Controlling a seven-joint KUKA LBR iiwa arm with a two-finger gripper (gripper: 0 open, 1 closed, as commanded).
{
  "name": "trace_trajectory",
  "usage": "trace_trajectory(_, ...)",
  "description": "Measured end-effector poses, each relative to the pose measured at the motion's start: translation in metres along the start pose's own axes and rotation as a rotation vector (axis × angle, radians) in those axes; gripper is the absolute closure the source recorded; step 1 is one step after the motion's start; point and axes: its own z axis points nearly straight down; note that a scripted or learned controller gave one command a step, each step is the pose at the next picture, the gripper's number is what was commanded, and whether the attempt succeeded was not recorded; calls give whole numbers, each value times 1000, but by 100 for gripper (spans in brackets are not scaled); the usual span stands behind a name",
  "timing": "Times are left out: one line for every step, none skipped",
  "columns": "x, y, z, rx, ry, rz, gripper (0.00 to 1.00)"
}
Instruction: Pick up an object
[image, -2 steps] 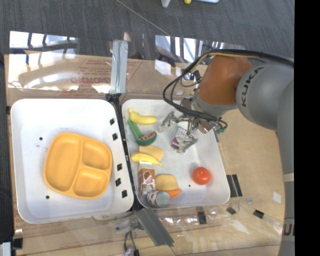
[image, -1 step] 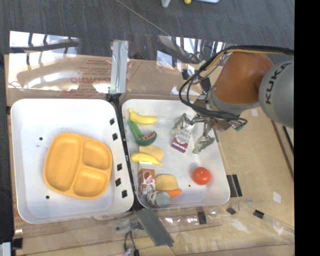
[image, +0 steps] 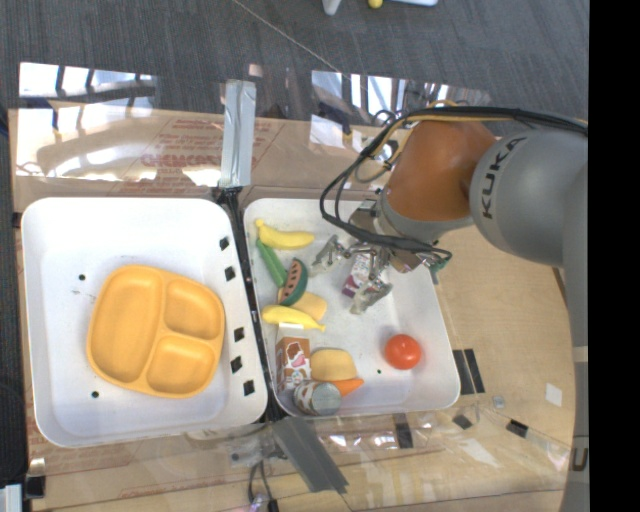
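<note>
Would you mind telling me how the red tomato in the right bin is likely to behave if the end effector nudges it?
The tomato looks round, so it would probably roll. Its skin looks smooth, perhaps slippery. It sits alone on bare bin floor, so little would stop it before the wall.

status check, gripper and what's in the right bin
Gripper low in right bin, something purplish between fingers. Tomato loose nearby. Bananas along left wall.
</note>
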Motion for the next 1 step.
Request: trace_trajectory(-4, 90, 2, -8, 3, -46, 0)
